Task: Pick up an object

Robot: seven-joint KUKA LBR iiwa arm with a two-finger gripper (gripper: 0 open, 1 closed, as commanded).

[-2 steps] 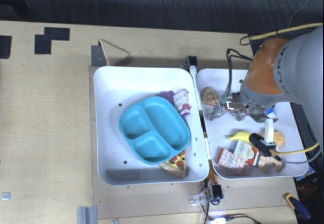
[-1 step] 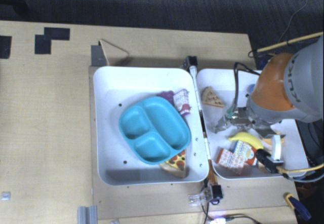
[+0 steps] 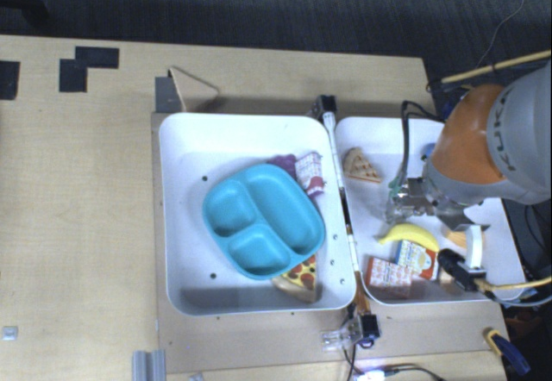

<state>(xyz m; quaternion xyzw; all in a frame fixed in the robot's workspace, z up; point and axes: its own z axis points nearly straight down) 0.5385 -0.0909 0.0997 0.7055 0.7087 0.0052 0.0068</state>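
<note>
While the arm (image 3: 496,142) leans in from the right over the right bin (image 3: 377,134), the pick looks to be at its reaching stage, with nothing yet lifted. Its gripper (image 3: 405,202) hangs low above the bin floor, just beside the banana (image 3: 412,235); how the gripper is set cannot be told from this angle. The orange band (image 3: 466,142) sits above the wrist, which tilts down and toward the left. Near the banana lie a carton (image 3: 398,271) at the front wall and a pizza slice (image 3: 361,165) toward the back. The left bin (image 3: 177,198) holds a blue tray (image 3: 261,220) over a second slice (image 3: 298,277). The next move likely calls for settling squarely over the banana before closing and lifting.
</note>
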